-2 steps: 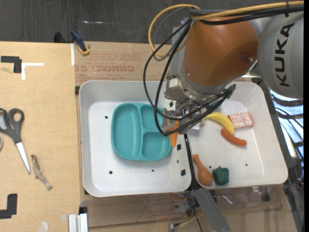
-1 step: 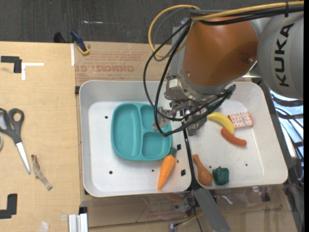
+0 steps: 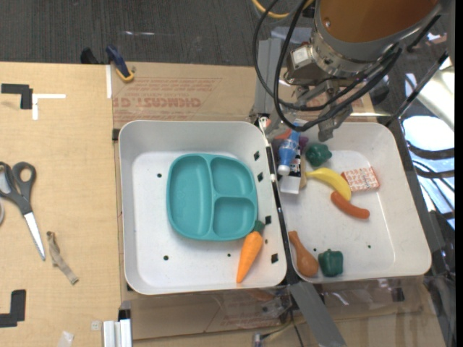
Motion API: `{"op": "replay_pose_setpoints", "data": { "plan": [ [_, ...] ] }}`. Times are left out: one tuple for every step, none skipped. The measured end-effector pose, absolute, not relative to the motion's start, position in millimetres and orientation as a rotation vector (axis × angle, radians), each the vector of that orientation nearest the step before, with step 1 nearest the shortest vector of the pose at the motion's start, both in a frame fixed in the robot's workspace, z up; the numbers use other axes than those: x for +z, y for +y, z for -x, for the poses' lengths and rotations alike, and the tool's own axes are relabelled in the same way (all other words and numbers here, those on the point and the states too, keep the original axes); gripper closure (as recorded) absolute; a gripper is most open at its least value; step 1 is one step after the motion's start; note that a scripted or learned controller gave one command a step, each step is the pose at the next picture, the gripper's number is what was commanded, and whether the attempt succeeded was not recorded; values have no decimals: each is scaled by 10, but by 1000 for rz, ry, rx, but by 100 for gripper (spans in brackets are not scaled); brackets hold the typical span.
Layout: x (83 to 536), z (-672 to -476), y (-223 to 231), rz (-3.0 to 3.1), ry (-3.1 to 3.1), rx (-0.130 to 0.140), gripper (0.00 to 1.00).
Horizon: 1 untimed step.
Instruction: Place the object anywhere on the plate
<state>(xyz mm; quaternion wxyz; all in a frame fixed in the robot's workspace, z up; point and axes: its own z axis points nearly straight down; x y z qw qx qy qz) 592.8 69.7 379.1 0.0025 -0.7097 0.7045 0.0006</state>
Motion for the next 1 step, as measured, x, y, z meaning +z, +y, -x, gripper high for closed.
{"op": "replay_pose_setpoints", "data": {
  "plan": [
    [3872, -5943, 694, 2215, 2216, 6, 100]
  ]
}}
